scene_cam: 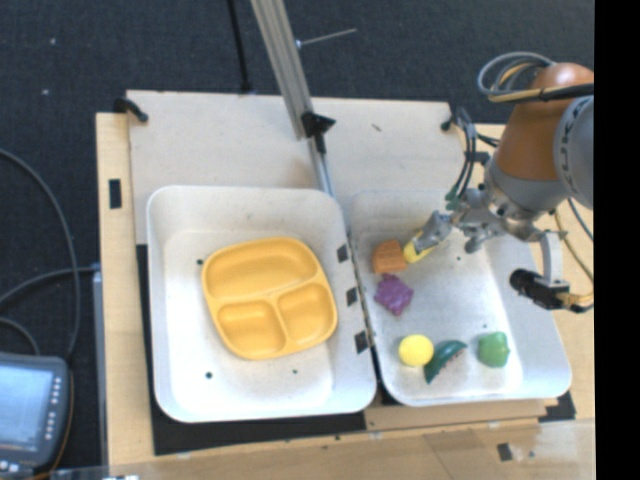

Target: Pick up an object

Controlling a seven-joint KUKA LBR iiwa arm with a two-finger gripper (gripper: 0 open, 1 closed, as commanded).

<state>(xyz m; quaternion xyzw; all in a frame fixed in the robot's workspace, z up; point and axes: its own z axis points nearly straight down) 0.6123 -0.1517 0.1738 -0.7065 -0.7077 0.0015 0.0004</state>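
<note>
Jaws: the jaws (pixel 428 238) are seen low over the far left part of the right bin (pixel 520 373), at the end of the arm (pixel 535 148) reaching in from the right; whether they are open or closed cannot be told from this slant.
Nearest thing: an orange object (pixel 389 258) lies just left of the jaws, close to the bin's left wall; a small yellow piece (pixel 417 250) is seen between it and the jaws, and whether that piece is held cannot be told.
Other things: a purple object (pixel 394 294) lies just nearer than the orange one; a yellow ball (pixel 415 349), a dark green object (pixel 444 356) and a green object (pixel 491 348) lie along the near side.
Left bin: a yellow divided tray (pixel 268 295) lies in the left bin (pixel 175 388).
Risk, wall: the orange object is judged likely to be pushed against the wall instead of being grasped.
Risk, crowding: the purple object could be nudged or caught along with it.
Risk, slip: a rounded thing taken off-centre could be squeezed out.
</note>
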